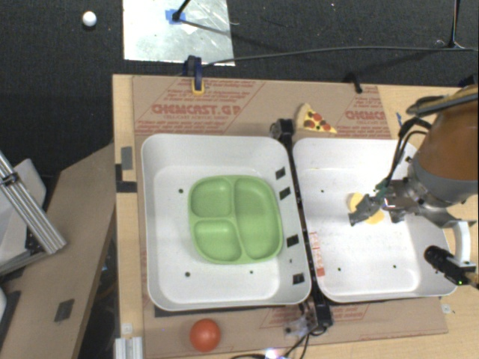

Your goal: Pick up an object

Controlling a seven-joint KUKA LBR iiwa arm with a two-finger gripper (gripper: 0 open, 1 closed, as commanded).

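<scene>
Cardboard bench (224, 99), two white bins (161, 223), fingers (367, 209) at yellow object (358, 200), grip unclear.

A: Setting?

B: Robotics lab, test bench. Arm (449, 152) with orange band reaches in from the right over two white bins (153, 223) set side by side on a board (224, 103) still under printed protective film.

A: Other evidence?

B: Black clips (288, 193) fix the bins along the shared edge. Clamp (194, 73) holds the board at the far edge. Cables (314, 51) run across dark carpet (60, 81). Foil sheet (176, 21) taped to the floor with blue tape (177, 16). Aluminium rail (30, 212) at left.

A: Props?

B: Toy-like items: green divided plate (233, 219) in the left bin, pizza slice (316, 120) and red ball (204, 334) on the board. Nothing domestic about the layout.
</scene>
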